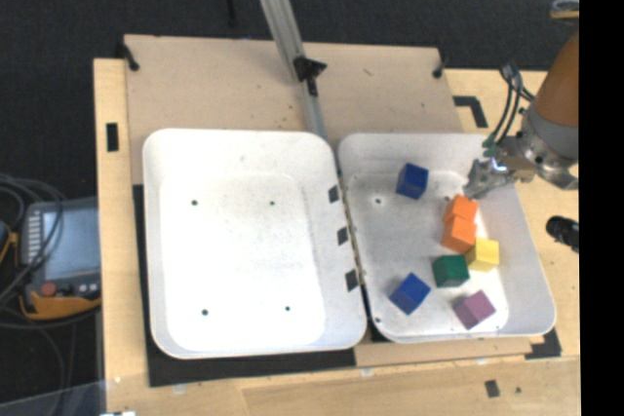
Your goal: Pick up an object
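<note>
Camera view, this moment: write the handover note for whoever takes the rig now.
Gripper: low over the right bin, near its far right side, just above the orange blocks. Nothing visibly between its fingers; open or shut cannot be told.
Things: all in the right bin. Blue block near the far middle; a second blue block near the front; green block, yellow block and purple block on the right side.
Done: nothing lifted.
Left: grasp one block and raise it.
</note>
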